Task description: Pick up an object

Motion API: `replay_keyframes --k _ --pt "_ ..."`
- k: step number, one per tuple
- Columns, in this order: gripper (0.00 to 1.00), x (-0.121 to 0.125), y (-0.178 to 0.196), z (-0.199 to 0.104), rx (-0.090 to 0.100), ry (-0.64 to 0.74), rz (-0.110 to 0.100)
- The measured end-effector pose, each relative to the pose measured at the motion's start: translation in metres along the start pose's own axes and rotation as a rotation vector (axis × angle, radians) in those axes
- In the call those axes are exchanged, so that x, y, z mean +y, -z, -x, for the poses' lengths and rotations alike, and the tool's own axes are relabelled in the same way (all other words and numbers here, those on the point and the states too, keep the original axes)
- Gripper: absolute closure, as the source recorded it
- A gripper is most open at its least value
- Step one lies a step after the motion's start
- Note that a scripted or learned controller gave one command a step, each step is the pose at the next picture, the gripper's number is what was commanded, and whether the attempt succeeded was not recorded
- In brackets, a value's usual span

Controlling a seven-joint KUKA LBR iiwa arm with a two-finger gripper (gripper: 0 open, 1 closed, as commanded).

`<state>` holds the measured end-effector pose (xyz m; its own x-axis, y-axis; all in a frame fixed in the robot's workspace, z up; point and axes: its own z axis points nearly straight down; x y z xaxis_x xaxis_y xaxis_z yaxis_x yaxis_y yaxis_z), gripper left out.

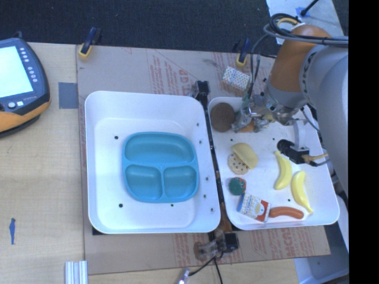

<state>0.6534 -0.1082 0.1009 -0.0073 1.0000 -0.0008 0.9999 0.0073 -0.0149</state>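
Our end effector (pixel 247 120) sits low at the right bin's (pixel 331 215) far edge; whether it grips, we cannot tell. The brown disc (pixel 221 116) lies just beside it: we should centre over it first.

lighting: bright, even, overhead; soft short shadows beside the blue tray (pixel 160 174); mild glare on white bin (pixel 106 108) around it; focus slightly soft.
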Motion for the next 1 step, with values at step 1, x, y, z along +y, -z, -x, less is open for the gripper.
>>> replay_keyframes --k 1 --pt "1.00 0.0025 0.0918 -0.0789 0.002 -0.003 0.013"
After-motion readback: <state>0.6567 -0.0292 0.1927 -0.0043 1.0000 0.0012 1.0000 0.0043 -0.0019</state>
